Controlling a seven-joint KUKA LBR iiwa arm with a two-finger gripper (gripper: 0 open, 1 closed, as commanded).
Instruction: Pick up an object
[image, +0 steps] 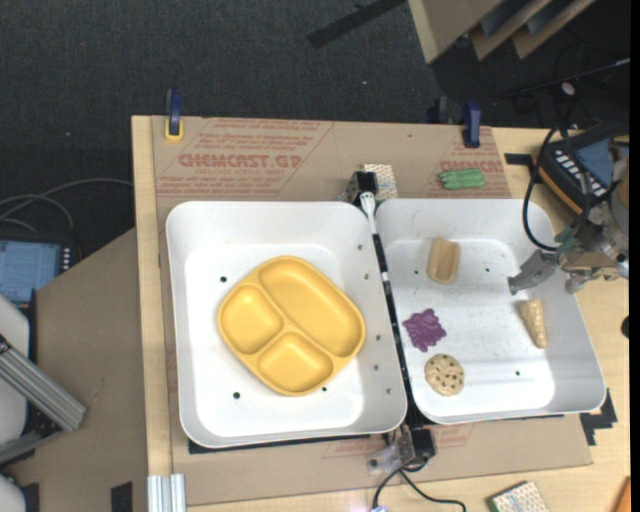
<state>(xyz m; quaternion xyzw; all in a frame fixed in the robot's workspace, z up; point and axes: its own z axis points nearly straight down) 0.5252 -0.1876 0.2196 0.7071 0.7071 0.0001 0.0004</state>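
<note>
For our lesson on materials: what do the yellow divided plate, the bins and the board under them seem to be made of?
Yellow divided plate: likely moulded plastic, smooth with a soft sheen.
Left bin and right bin: probably thin formed white plastic, with rounded corners and glossy rims.
Board: looks like matt brown cardboard or paper-covered sheet with red printing.

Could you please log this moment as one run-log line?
gripper: right bin, above bread stick | held: nothing seen | cookie, purple piece: untouched | left bin: yellow tray

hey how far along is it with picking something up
Nothing looks picked up yet. The claw sits low at the right bin's right side, just above the tan cone-shaped piece. The cookie, purple piece and tan block lie in that bin. Grasping and lifting remain.
</note>
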